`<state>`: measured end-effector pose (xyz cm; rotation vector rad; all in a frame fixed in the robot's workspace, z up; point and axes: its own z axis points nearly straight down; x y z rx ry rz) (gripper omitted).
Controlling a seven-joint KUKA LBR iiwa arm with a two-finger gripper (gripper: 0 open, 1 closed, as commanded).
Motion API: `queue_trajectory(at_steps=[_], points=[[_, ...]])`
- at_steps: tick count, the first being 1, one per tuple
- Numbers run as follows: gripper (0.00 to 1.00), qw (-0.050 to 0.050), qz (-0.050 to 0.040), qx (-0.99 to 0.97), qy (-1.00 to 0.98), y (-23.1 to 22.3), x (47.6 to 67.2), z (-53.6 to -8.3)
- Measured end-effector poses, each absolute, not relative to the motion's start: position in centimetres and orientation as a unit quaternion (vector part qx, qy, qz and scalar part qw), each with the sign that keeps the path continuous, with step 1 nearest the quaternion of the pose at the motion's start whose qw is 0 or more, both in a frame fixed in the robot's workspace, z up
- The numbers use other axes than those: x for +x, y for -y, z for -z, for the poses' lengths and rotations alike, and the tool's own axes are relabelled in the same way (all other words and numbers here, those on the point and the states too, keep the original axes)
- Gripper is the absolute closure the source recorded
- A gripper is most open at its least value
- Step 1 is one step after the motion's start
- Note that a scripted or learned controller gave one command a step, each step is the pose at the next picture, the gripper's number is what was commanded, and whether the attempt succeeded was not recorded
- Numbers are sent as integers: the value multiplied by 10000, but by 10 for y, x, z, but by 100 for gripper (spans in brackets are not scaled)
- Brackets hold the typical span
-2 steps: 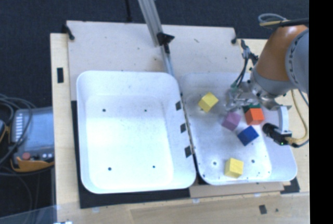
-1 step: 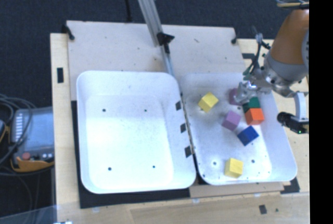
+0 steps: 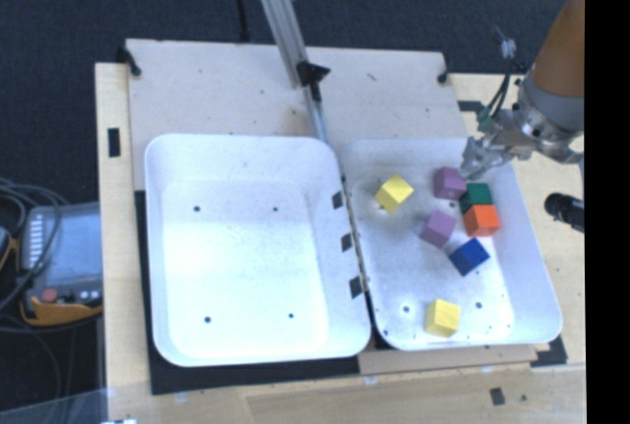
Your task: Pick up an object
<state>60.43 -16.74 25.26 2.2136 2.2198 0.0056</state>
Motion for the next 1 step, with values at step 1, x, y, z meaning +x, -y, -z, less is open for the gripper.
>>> queue_trajectory(at_steps=[1], points=[[100,-2,-8,7045,-7097,112,595,-261]])
